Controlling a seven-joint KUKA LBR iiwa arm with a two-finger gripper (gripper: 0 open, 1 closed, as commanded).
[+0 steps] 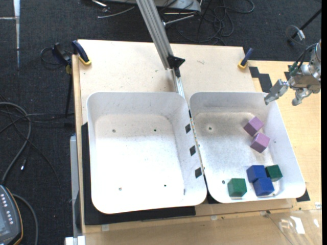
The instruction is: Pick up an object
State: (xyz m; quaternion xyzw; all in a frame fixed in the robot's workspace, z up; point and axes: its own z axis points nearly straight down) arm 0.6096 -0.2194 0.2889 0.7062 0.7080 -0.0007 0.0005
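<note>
2 white bins [138, 103] on wooden bench [122, 65], slanted metal rail [153, 27], black cables [30, 116] on floor

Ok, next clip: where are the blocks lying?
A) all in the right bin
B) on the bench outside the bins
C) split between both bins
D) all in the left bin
A: the purple blocks, blue blocks and green blocks all lie inside the right bin, toward its right and near side.
</note>
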